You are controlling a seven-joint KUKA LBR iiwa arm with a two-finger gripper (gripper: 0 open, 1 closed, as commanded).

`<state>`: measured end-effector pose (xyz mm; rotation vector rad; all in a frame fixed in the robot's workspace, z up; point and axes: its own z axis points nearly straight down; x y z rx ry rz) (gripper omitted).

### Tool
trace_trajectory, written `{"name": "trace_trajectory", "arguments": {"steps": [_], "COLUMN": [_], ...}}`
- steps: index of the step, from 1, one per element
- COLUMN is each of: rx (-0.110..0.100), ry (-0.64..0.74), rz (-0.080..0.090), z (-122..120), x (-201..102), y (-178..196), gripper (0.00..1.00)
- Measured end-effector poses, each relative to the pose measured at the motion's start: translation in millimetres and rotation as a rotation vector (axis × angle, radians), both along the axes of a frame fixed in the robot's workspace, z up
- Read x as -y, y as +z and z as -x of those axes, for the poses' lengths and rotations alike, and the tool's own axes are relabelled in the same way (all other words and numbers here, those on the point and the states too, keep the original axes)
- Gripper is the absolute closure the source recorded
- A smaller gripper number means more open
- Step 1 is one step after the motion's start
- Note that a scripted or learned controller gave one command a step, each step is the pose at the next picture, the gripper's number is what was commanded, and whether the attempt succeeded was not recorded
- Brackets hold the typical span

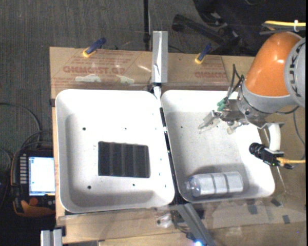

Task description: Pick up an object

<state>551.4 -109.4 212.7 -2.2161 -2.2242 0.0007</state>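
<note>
Camera view, overhead oblique: gripper [211, 121] hangs over the right bin's [182, 111] bare upper floor, fingers spread apart, nothing between them. Probable target, a clear plastic bottle [215, 184], lies on its side well below the gripper, tucked against the near wall, so approach room is tight there. Dark ribbed block [123, 159] sits far left of the gripper, in the left bin [72, 111] w/ open floor all round.
</note>
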Motion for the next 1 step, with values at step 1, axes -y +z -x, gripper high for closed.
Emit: {"name": "trace_trajectory", "arguments": {"steps": [1], "rx": [0.002], "ry": [-0.113], "rz": [0.002], "z": [-11.5], "x": [48.9], "y": [29.1], "gripper": [0.00]}}
